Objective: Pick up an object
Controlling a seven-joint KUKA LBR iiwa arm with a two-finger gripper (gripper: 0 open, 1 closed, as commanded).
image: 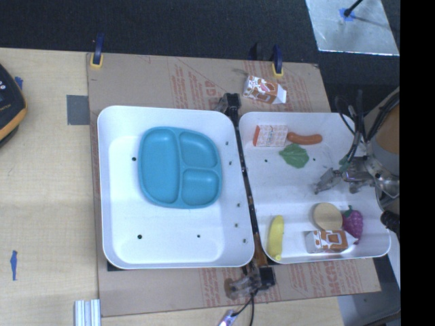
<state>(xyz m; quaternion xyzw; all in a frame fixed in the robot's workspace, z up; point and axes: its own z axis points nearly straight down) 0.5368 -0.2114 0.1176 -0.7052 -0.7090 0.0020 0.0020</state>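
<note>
In the right bin (309,182), several small objects are seen lying loose. Along its far side a small carton (270,136) with red print lies flat, an orange sausage-shaped piece (304,139) lies just beside it to the right, and a green leaf-shaped piece (295,156) rests just in front of the two. At the near side a yellow banana (275,236) lies by the bin's left wall. A tan round piece (327,216) is seen further right, touching a purple bunch of grapes (353,223), and a second small carton (327,240) lies just in front of both.

The hand (331,182) is held over the right part of this bin, between the leaf-shaped piece and the tan round piece. Its fingers (325,182) are spread apart, and nothing is seen between them.

In the left bin (122,202) a blue divided plate (180,167) lies flat. Both bins are set side by side on a brown cardboard sheet (170,80) on the desk (41,209). A further small packet (265,90) lies on the cardboard beyond the right bin.
</note>
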